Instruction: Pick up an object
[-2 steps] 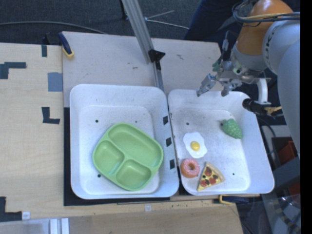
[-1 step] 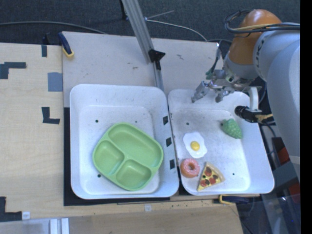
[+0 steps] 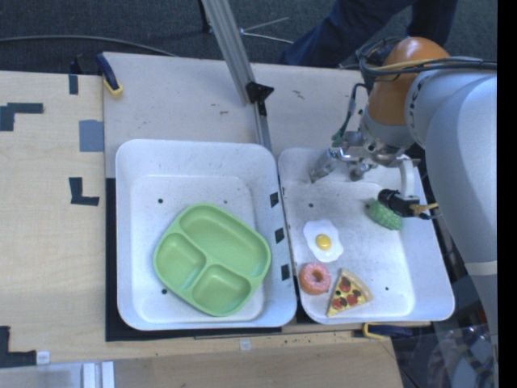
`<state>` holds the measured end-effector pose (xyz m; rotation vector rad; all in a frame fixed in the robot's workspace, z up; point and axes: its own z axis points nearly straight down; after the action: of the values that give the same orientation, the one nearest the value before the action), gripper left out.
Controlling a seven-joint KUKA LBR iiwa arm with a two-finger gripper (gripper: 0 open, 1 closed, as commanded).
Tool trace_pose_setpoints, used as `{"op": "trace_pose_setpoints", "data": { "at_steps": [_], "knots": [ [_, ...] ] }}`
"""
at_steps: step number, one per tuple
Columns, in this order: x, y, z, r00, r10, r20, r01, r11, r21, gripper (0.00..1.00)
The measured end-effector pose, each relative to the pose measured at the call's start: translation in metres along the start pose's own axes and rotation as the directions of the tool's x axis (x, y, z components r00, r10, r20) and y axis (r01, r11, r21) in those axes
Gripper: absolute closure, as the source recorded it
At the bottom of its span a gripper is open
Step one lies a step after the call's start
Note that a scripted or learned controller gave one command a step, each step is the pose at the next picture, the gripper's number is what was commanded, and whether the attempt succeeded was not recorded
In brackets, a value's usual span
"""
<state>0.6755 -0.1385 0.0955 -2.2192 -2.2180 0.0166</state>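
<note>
The right bin (image 3: 420, 293) holds a fried egg toy (image 3: 323, 241), a pink donut (image 3: 314, 279), a pizza slice (image 3: 347, 292) and a green fuzzy item (image 3: 383, 215) with a dark end near the right wall. My gripper (image 3: 335, 172) hangs over the far left part of this bin, above and behind the egg. Its two fingers stand apart, open, with nothing between them. The green item lies to the gripper's right, apart from it.
A green divided plate (image 3: 212, 259) lies in the left bin (image 3: 133, 217). A slanted metal pole (image 3: 234, 43) stands behind the bins. The arm's grey body (image 3: 460, 160) covers the right bin's far right side.
</note>
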Motion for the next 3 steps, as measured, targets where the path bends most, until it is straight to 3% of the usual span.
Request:
{"op": "trace_pose_setpoints", "data": {
  "at_steps": [1,2,3],
  "knots": [
    [0.000,0.000,-0.011,1.000,-0.001,0.000,0.001,1.000,0.001,1.00],
    [-0.001,0.002,-0.054,1.000,-0.001,-0.004,0.001,1.000,-0.014,1.00],
    [-0.002,0.000,-0.097,1.000,-0.002,-0.004,0.002,1.000,-0.014,1.00]
  ]
}}
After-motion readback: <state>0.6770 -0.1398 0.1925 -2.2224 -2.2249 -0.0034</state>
